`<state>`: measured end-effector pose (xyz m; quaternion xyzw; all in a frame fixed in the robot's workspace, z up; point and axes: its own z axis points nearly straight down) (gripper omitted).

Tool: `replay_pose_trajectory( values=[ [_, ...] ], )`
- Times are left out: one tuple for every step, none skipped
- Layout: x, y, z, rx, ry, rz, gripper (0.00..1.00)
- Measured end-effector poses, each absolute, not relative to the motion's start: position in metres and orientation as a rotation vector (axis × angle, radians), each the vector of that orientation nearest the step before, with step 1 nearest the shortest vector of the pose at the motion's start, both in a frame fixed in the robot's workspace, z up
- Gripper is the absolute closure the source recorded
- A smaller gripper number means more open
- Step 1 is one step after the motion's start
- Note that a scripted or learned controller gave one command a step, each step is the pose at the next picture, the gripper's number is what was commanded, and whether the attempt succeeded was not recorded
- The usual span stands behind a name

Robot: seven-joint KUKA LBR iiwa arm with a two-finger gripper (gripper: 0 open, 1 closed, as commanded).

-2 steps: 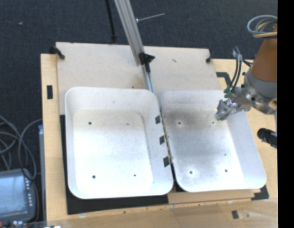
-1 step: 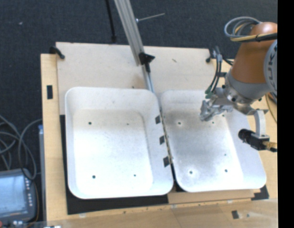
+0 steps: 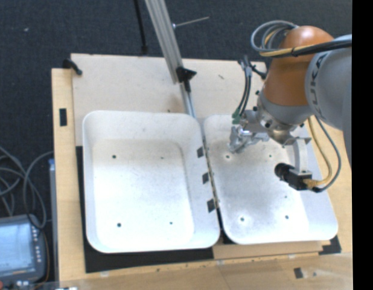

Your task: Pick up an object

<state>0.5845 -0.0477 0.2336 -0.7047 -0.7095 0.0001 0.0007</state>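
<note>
Object to be picked: I cannot tell one apart from the fine dark speckling on the floors of the two bins. The metal two-finger pincer point(image 3: 236, 141) hangs low over the far left corner of the right shallow white plastic bin point(image 3: 322, 222), close to that bin's left wall. From this slant I cannot tell whether it is spread or pressed together, nor whether anything sits in it.

Above it rises the grey arm with its orange band point(image 3: 295, 59), looped with grey and yellow cables point(image 3: 271, 35). A black plug on a cable point(image 3: 292, 175) hangs just right of the pincer, over the same bin. The left shallow white plastic bin point(image 3: 144, 180) lies just beside, and small black clips point(image 3: 206, 178) sit along the seam between the two. A slanted aluminium pole point(image 3: 165, 29) comes down to the pale wooden tabletop point(image 3: 114, 77) just behind that seam. A grey handheld screen unit point(image 3: 14, 249) lies on the dark carpeted floor point(image 3: 54, 17) at the lower left.
</note>
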Motion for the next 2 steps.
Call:
replay_pose_trajectory(
  values=[
    [0.576,0.01,0.234,-2.21,-2.228,0.0,1.0],
    [0.58,0.067,0.247,-2.211,-2.231,-0.005,1.0]
  ],
)
